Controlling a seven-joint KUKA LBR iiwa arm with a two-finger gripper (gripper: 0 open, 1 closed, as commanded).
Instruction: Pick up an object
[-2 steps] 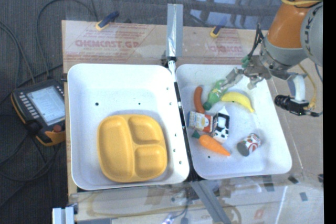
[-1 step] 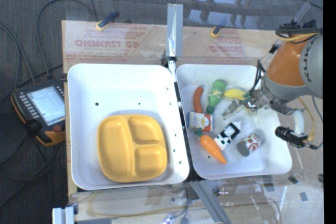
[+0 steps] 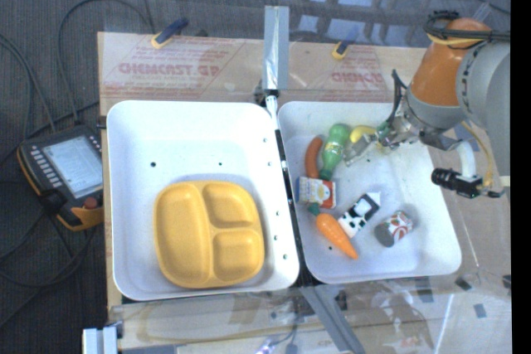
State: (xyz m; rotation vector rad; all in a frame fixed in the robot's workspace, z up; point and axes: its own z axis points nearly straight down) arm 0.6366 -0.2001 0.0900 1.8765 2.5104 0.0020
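can [image 3: 395,228]: lay nearest, by the right bin's [image 3: 440,265] front edge.
cow [image 3: 359,214]: just left of the can.
carrot [image 3: 336,235]: long axis ran slantwise toward the front edge.
bottle [image 3: 333,147]: near the far edge, long axis front to back.
banana [image 3: 362,134]: lay just left of the claw.
claw [image 3: 393,133]: at the far edge, low over the bin; grip state could not be told.
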